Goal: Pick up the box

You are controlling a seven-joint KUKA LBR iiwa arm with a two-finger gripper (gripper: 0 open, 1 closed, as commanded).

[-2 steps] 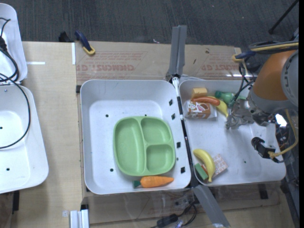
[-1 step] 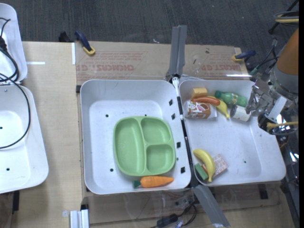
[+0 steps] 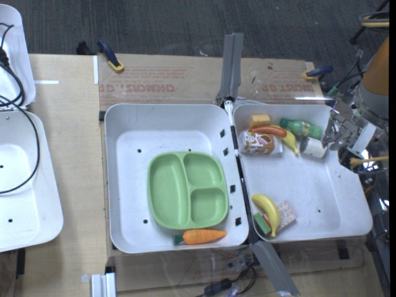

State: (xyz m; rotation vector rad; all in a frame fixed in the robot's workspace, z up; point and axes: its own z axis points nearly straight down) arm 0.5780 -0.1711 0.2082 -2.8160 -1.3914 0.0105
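My jaws (image 3: 339, 142) hovering at right bin (image 3: 322, 197) far right edge; cannot tell their state. Box (image 3: 258, 143) lying near bin's top-left corner, beside hot dog (image 3: 271, 130), well apart from jaws. Green tray (image 3: 187, 189) sitting in left bin (image 3: 124, 166).

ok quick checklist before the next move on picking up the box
1. Box in view in the right bin: ok.
2. Box free of neighbours: not ok, a hot dog lies against its top and a banana beside it.
3. Tool over the right bin: ok.
4. Tool above the box: not ok, it sits to the view's right of it.
5. Tool carrying nothing: cannot tell.
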